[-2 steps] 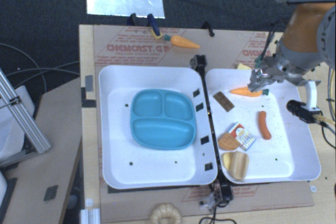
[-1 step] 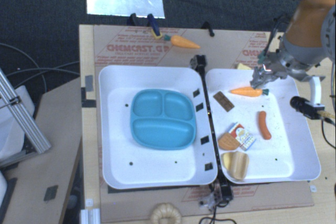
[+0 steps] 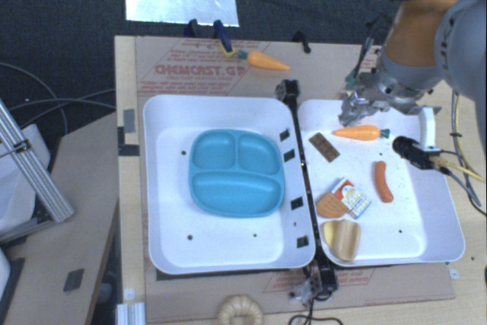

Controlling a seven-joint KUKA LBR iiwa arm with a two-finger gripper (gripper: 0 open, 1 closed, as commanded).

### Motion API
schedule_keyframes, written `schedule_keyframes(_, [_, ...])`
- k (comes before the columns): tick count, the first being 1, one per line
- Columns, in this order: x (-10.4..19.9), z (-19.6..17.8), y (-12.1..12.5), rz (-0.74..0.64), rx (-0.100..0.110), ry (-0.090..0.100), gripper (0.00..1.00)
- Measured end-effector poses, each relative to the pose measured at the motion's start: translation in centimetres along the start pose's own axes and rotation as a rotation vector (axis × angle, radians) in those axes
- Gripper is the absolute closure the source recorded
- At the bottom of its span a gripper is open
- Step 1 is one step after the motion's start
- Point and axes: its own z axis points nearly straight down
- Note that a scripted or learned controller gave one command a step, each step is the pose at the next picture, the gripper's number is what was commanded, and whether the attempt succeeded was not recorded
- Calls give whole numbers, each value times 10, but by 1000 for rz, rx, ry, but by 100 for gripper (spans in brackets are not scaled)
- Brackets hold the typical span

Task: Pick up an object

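In the right bin (image 3: 434, 232) lie an orange toy carrot (image 3: 358, 133), a brown chocolate bar (image 3: 324, 147), a red sausage (image 3: 383, 181), a small printed packet (image 3: 354, 198) beside a round biscuit (image 3: 330, 205), and a tan taco shell (image 3: 342, 238). My gripper (image 3: 351, 112) hangs low at the bin's far edge, just above the carrot's left, pointed end. I see nothing between its tips.
The left bin (image 3: 167, 240) holds a blue divided plate (image 3: 234, 172). A second carrot (image 3: 262, 59) lies on the cardboard behind the bins. A braided ring (image 3: 241, 310) sits at the bench's front edge. A black divider (image 3: 298, 164) runs between the bins.
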Motion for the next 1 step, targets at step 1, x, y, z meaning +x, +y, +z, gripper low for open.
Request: schedule_keyframes(1, [-5, -19, -3, 6, -1, -1, 100])
